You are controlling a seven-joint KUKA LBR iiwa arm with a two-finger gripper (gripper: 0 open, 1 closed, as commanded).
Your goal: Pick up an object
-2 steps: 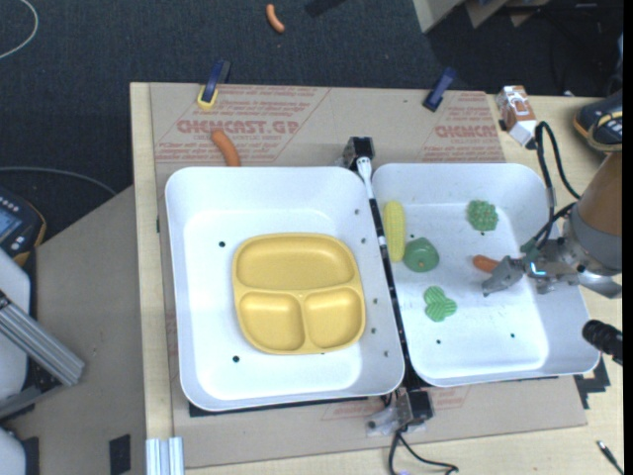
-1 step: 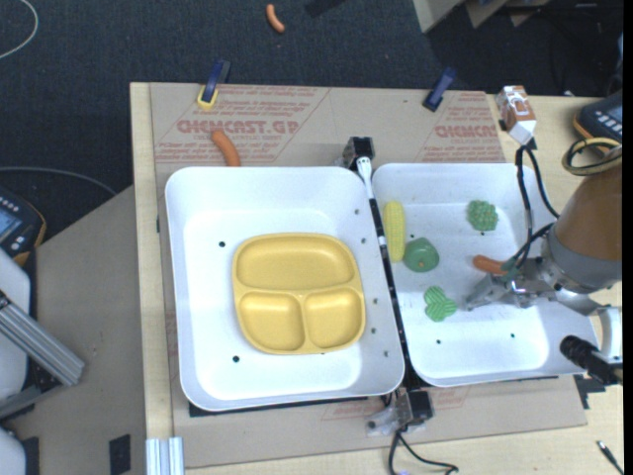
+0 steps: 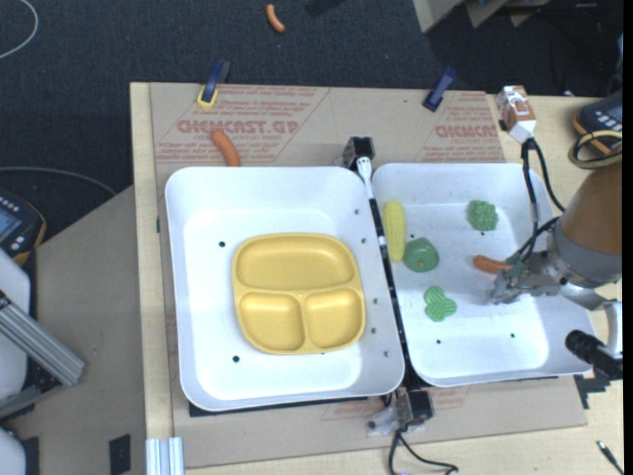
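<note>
Right bin [image 3: 465,359], near to far. Nearest the camera lies a small green leafy piece [image 3: 439,304], free on the bin floor with bare white all round it. Beyond it, the hand [image 3: 509,290] hangs low over the bin's right part, reaching in from the right; fingers are small and dark against the wrist, so cannot tell whether they are spread or closed, and nothing can be made out between them. Just past the fingertips lies a carrot [image 3: 489,262], orange, lying roughly across the bin, its right end at or under the hand. Left of that, a green pepper [image 3: 421,255] touches a corn cob [image 3: 394,230] by the bin's left wall. Farthest, a broccoli piece [image 3: 482,215] sits alone.

Judgement: the carrot is the likely target. For a good grasp, centre over its middle, not its end, set the fingers across its narrow width, and descend fully to the floor before closing; a thin round piece may roll or squirt out.

Left bin [image 3: 188,295] holds a yellow tray [image 3: 297,292].
</note>
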